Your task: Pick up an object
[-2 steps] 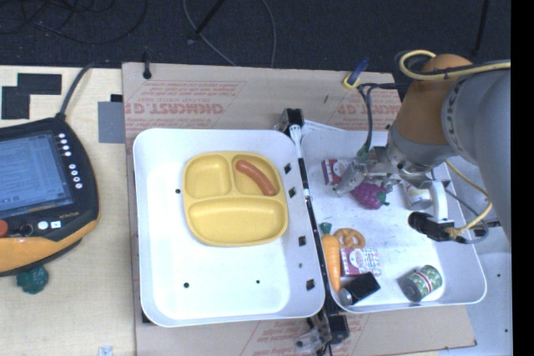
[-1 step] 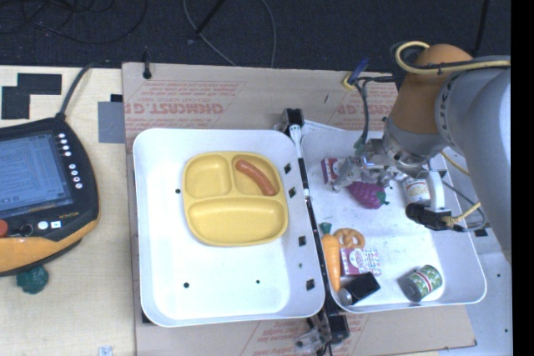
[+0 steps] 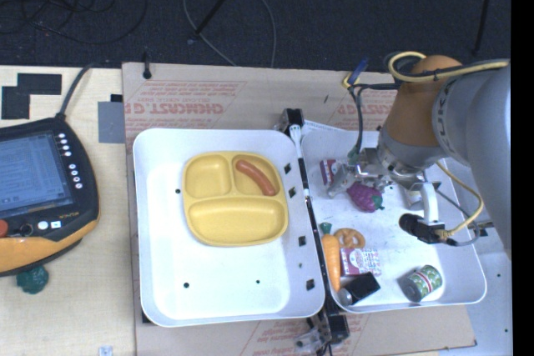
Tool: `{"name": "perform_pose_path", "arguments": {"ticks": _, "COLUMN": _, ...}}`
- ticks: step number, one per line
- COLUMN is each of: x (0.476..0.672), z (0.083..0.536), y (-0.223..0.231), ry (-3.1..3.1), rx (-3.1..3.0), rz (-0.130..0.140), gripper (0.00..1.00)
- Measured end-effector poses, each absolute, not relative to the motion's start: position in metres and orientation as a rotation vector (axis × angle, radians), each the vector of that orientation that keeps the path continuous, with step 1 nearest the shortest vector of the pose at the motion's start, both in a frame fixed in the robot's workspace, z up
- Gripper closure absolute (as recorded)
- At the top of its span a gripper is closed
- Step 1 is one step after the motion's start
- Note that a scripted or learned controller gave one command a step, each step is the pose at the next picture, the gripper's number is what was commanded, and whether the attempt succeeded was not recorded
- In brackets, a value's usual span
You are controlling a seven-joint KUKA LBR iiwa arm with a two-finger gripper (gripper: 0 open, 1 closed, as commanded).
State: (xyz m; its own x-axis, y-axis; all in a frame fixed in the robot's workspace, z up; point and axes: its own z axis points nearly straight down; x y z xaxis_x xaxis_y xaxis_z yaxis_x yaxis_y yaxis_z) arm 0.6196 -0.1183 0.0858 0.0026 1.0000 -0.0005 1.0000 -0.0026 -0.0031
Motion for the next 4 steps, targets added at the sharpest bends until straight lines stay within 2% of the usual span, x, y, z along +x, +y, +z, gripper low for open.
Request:
{"name": "perform_pose_path", "arguments": {"ticks": 1, "x": 0.640, "z": 0.084, "y": -0.123, "ry": -2.212, "rx": -2.196, "rz": 0.022, "gripper": 0.00}}
{"name": "perform_pose_path", "arguments": {"ticks": 2, "x": 0.611, "z": 0.086, "y": -0.107, "ry": -2.218, "rx": -2.223, "rz": 0.003, "gripper": 0.00}}
{"name": "perform_pose_path", "arguments": {"ticks": 3, "x": 0.611, "z": 0.092, "y": -0.107, "ry": -2.207, "rx": -2.220, "rz": 0.004, "gripper": 1.00}}
{"name": "perform_pose_path", "arguments": {"ticks": 4, "x": 0.578, "z": 0.188, "y": -0.044, "ry": -2.221, "rx": -2.219, "rz": 0.001, "gripper": 1.00}}
